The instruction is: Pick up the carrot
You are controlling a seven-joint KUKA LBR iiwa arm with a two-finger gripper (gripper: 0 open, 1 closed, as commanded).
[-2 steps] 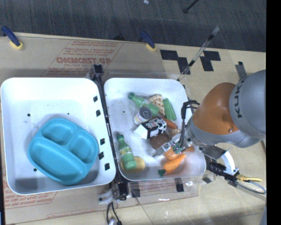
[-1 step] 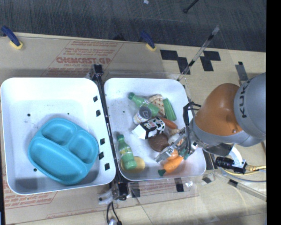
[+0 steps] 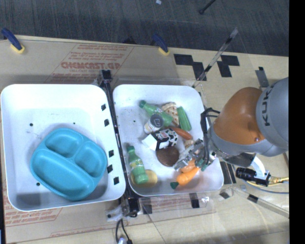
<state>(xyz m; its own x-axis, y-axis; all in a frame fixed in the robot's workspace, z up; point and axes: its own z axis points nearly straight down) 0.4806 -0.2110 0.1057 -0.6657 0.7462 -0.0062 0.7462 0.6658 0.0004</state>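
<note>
Nearest to us, along the near wall of the right bin (image 3: 123, 93), we find a green bottle (image 3: 136, 166) with a yellowish piece (image 3: 150, 176) just beside it, and further right the carrot (image 3: 187, 175), lying tilted close to the bin's near right corner. The gripper (image 3: 194, 158) sits right over the carrot's upper end, touching or nearly touching it, but we cannot tell whether it is spread or closed, nor whether it has any hold on the carrot, since the metal parts blur together there.

Just left of the gripper lies a round brown object (image 3: 167, 157), and beyond it a small black-and-white item (image 3: 165, 135) on a white scrap. Further back we see a second green bottle (image 3: 155, 111), a dark round can end (image 3: 156, 120), a long green vegetable (image 3: 183, 117) and a reddish piece (image 3: 183, 133) beside them.

In the left bin (image 3: 20, 98), a blue divided tray (image 3: 68, 161) rests toward the near side.

The arm (image 3: 244, 123), orange-banded, reaches in from the right, over the right bin's edge. Beyond both bins the cardboard-covered bench (image 3: 91, 60) bears red printing and two blue clamps (image 3: 160, 43).
</note>
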